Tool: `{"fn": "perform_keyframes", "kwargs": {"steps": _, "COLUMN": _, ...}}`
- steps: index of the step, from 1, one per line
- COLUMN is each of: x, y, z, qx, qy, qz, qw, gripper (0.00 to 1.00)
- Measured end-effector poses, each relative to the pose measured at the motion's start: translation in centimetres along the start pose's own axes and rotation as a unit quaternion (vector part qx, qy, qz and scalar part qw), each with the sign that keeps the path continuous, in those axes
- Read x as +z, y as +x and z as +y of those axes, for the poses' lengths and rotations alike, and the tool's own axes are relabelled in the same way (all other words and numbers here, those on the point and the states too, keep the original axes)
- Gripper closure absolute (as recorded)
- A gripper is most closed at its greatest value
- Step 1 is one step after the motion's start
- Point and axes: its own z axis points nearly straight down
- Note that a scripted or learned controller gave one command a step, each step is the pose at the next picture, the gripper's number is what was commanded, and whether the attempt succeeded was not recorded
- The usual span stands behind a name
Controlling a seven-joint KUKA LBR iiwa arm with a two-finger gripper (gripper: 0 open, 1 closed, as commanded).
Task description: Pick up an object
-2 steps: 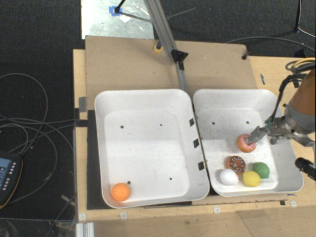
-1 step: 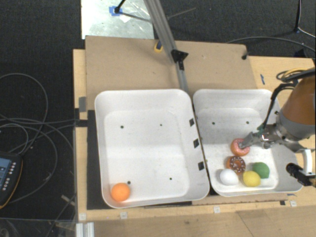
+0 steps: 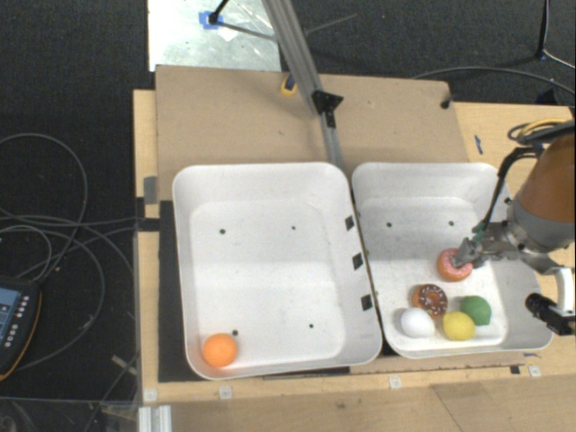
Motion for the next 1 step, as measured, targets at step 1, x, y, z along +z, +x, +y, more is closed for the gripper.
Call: {"fn": "perform_keyframes", "kwargs": {"steps": 1, "x": -4.85, "y": -0.97, "z": 0.45, "qx": -0.001, "qy": 0.002, "qz": 0.000, "qw": 1.0000, "gripper": 1.00}}
